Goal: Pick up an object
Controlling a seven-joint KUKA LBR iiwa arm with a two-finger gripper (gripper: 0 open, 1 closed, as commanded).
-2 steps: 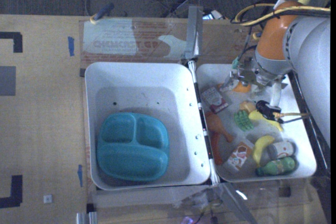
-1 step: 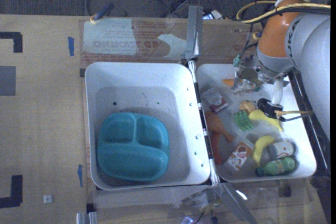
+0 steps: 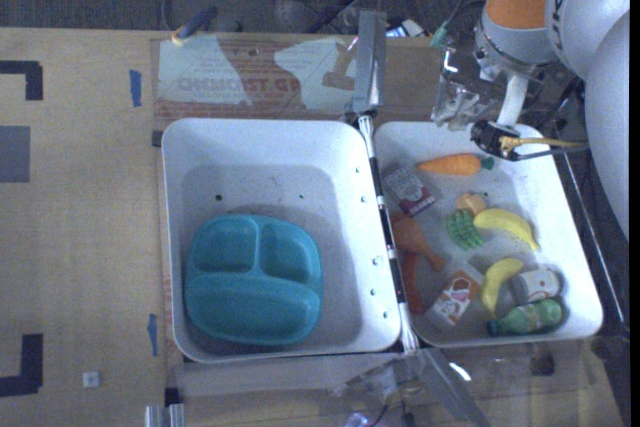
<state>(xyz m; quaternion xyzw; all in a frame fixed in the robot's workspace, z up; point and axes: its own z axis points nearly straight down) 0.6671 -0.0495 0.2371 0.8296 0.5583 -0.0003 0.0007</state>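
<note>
The gripper hangs over the far rim of the right bin, above the objects.

In the camera view, I cannot tell how wide the gripper stands, and nothing shows between its parts. The carrot, orange and long, lies just below it in the right bin, near the far wall. Nearer the camera lie a small packet, a green ridged piece, two yellow bananas, a flat carton, a grey can and a green bottle. An orange-brown shape lies along the divider side. The left bin holds a teal plastic tray with three compartments. Both bins are white and shallow, with rounded corners.
</note>
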